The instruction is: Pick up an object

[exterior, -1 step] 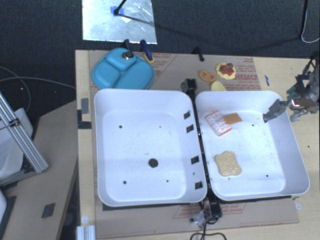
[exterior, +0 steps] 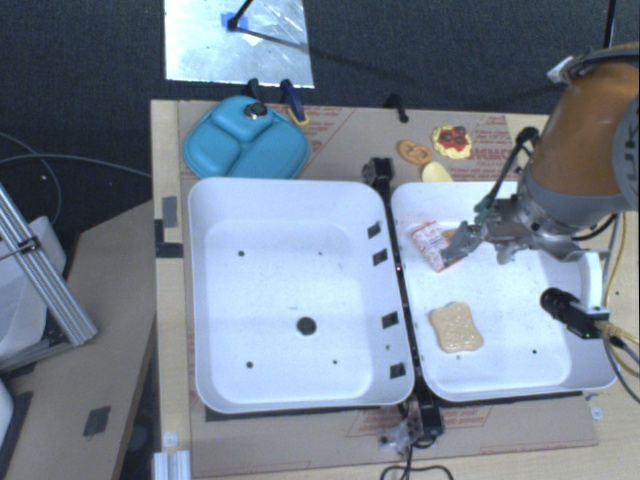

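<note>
- end effector [exterior: 462, 245]: grey, reaching in from the right over the right bin [exterior: 570, 363]; tip at the edge of a small packet; whether its fingers are apart or together cannot be told.
- packet [exterior: 428, 242]: white with red print, lying flat near the bin's upper left corner; appears not lifted. judged light, thin, crinkly and slippery; best pinched across its narrow width or at a raised edge.
- tan piece [exterior: 456, 327]: lumpy, flat, lower in the same bin, well apart from the packet; judged light and fairly stiff, easy to grip across its sides.
- left bin [exterior: 215, 258]: white, shallow, just beside the right bin.
- bench [exterior: 340, 138]: behind the bins, a blue divided dish [exterior: 247, 141] and small toy foods [exterior: 452, 141].
</note>
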